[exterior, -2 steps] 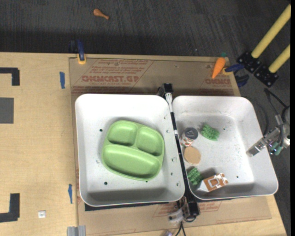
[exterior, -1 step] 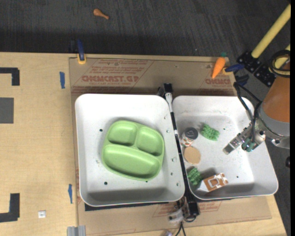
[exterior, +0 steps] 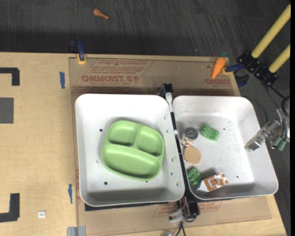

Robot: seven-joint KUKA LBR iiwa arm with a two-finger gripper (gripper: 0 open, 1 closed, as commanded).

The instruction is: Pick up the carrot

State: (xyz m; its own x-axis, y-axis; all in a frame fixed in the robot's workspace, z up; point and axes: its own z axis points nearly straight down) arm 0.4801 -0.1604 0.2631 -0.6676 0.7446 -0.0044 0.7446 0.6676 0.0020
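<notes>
- Down at the near edge, the right bin point(exterior: 258, 184) carries a small orange-and-white box point(exterior: 215, 181) by its front wall, with a green leafy piece point(exterior: 193, 175) just beside it to the left.
- A step back, a tan round disc point(exterior: 192, 155) lies near the divider, and a small round can point(exterior: 190, 134) sits just behind it.
- To the can's right, another green leafy piece point(exterior: 210, 132), well clear of the walls.
- Over in the left bin point(exterior: 87, 138), a green sectioned plate point(exterior: 133, 149) sits in the middle.
- At the right bin's right rim, the claw point(exterior: 255, 144) hangs over the wall; whether it's spread or pressed together, I can't tell from here.
- Far back now: the carrot point(exterior: 218, 67) lies outside both bins on the bench point(exterior: 37, 138), behind the right bin's back wall, well apart from the claw.
- Furthest of all, a small orange piece point(exterior: 100, 14) on the dark floor.
</notes>
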